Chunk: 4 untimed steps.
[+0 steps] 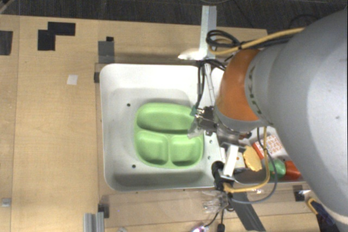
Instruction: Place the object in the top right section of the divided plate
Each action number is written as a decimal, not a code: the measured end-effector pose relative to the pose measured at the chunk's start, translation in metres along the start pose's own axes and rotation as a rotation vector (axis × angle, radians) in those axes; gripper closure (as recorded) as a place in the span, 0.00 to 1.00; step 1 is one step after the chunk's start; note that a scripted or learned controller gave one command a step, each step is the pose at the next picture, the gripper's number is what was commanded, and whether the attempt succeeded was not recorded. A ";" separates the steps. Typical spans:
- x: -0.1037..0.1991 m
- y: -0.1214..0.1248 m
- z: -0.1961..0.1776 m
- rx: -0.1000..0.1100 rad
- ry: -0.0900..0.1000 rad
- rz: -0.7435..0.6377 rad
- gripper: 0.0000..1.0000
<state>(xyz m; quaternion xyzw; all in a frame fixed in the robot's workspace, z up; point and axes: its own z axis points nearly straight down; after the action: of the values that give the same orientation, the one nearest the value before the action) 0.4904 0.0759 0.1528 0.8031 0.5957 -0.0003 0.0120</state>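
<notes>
A green divided plate [163,136] lies in the left white bin [117,117], with one long section at the back and two smaller sections at the front. My gripper [199,120] hangs at the plate's right edge, over the wall between the two bins. The grey arm and its orange band [236,95] cover most of it from above. I see nothing lying in the plate's sections. Whether anything is held under the wrist is hidden.
The arm covers most of the right bin. Beside it lie a yellow item [251,159], a green item [279,167], an orange-red item [292,170] and a white packet with red print [273,144]. Cables [217,41] run along the arm.
</notes>
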 end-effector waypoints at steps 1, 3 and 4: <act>0.047 0.042 -0.031 0.015 0.018 -0.326 0.00; 0.134 -0.045 0.001 0.022 0.012 0.262 0.00; 0.058 -0.017 0.055 0.011 0.041 0.116 0.00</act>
<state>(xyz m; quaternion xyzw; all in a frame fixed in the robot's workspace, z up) 0.4919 0.1352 0.0967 0.8362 0.5483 0.0134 -0.0047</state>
